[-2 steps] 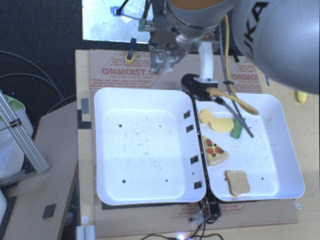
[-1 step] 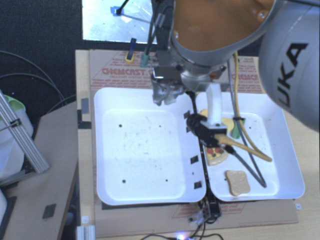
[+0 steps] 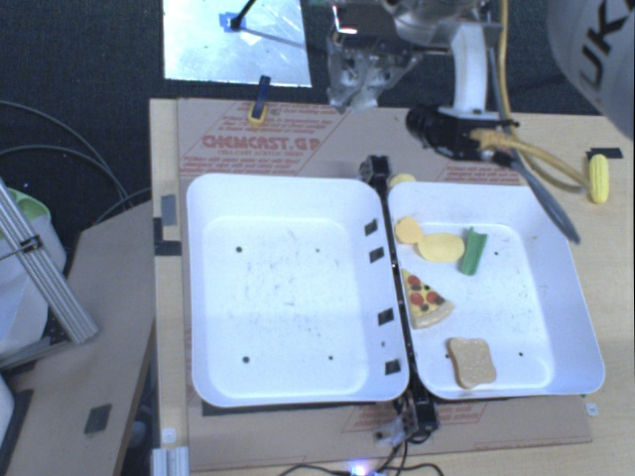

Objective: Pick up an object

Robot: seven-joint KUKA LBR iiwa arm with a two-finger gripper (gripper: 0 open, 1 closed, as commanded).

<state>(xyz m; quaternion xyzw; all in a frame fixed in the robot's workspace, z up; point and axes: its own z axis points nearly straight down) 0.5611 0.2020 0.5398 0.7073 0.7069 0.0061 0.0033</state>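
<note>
The right bin (image 3: 571,305) holds a pizza slice (image 3: 427,301), a slice of toast (image 3: 470,361), a green stick (image 3: 473,251) and two yellow pieces (image 3: 407,231) (image 3: 442,248). A small yellow bit (image 3: 402,179) lies at the bin's far rim. My gripper (image 3: 355,85) hangs high beyond the far edge of the bins, above the cardboard, well away from all the objects. I see nothing in it.
The left bin (image 3: 198,266) sits beside the right one, joined by a black clip strip (image 3: 389,286). A yellow corn cob (image 3: 598,177) lies on the bench at the far right. Black and yellow cables (image 3: 476,137) run behind the right bin.
</note>
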